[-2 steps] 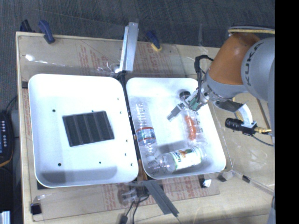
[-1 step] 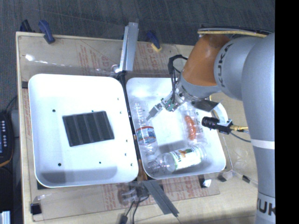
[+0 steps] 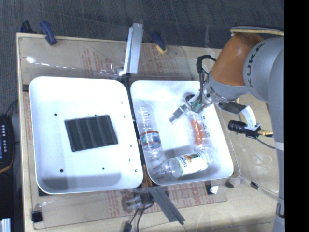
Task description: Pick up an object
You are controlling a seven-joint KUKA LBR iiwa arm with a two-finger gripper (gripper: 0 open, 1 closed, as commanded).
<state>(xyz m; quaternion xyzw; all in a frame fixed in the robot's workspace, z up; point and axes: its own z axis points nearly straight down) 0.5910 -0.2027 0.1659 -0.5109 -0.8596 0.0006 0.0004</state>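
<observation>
My gripper (image 3: 187,108) hangs over the upper middle of the right bin (image 3: 159,88). Just below it lies a clear bottle with orange contents (image 3: 198,131), its upper end close under the gripper; whether they touch is unclear. A clear bottle with a blue label (image 3: 149,135) lies along the bin's left wall. Another clear bottle with a green and white label (image 3: 186,164) lies along the front wall. A black ribbed slab (image 3: 91,132) rests flat in the left bin (image 3: 43,93).
Blue clamps (image 3: 47,31) hold the bench's far edge. A grey metal bar (image 3: 133,47) stands behind the seam between the bins. The arm's grey and orange body (image 3: 244,66) hangs over the right bin's far right corner.
</observation>
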